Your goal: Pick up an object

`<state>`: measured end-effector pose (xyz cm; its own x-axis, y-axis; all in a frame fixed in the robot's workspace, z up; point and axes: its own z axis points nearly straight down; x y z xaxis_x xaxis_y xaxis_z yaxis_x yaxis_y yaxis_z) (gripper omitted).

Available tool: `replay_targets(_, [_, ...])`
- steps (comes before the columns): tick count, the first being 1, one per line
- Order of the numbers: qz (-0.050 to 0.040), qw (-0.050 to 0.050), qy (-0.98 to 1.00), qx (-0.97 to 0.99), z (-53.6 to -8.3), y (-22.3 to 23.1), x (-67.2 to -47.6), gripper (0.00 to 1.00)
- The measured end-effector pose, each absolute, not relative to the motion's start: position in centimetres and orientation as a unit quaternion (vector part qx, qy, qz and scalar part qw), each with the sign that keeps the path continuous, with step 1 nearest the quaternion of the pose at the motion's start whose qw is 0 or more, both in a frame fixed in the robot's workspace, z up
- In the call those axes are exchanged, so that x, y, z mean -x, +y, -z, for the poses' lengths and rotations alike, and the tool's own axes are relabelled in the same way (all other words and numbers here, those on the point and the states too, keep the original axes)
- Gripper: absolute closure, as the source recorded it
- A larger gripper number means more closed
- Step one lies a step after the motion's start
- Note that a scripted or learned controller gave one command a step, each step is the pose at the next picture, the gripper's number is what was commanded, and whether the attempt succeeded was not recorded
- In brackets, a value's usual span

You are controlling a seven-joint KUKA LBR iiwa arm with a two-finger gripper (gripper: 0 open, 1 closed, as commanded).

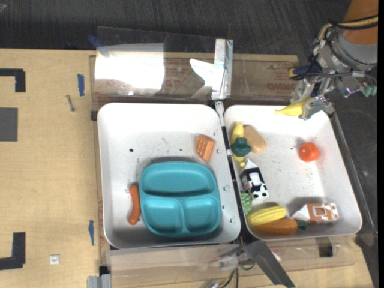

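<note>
Two shallow white bins sit side by side on a pale wooden surface (42,179), with dark carpeted floor (150,5) beyond its far edge and a clear plastic sheet (156,71) taped down just behind the left bin (114,125). That bin holds a teal divided tray (179,198), with an orange sausage-shaped toy (134,203) just beside the tray's left edge and an orange wedge (204,147) near its far right corner. The right bin (342,179) lies against the left bin's right side. The arm (360,17) leans over the right bin's far right corner, wrist angled down. Its claw (310,104) is closed on a yellow banana (292,108), lifted at that corner. A red ball (309,152) lies near the bin's right wall, a corn cob (267,213) and carrot (279,225) at its near wall.
</note>
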<state>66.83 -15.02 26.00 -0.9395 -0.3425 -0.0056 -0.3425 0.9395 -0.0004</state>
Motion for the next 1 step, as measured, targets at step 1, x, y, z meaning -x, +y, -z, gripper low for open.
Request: replay_targets(1, [-0.0007,0.002,0.981,0.193,-24.77,-11.82,-66.81,1.00])
